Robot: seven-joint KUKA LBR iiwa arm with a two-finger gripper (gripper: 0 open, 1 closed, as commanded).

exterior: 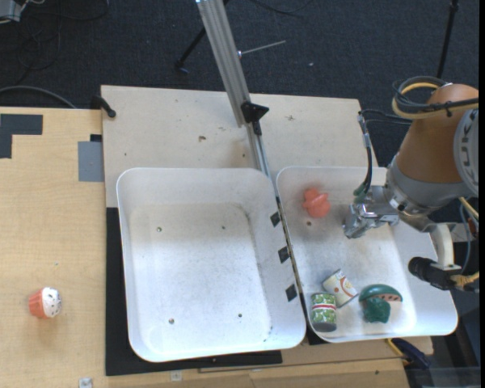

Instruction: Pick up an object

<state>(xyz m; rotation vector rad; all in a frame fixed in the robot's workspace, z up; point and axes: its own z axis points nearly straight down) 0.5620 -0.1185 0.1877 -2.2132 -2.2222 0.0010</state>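
Note:
In the right bin (pixel 427 318) a pink-orange lump (pixel 315 202) lies near the back left. At the front sit a green can (pixel 324 311), a small white cup with a red mark (pixel 339 285) and a teal piece with a red edge (pixel 377 302). My gripper (pixel 356 225) hangs over the middle of that bin, right of the pink-orange lump and above the front group. I see nothing between its fingers.
The left bin (pixel 137 192) lies beside the right one, split from it by a rail with black clips (pixel 281 253). A slanted metal bar (pixel 226 51) rises behind the bins. A small orange-and-white object (pixel 44 302) rests on the wooden bench at far left.

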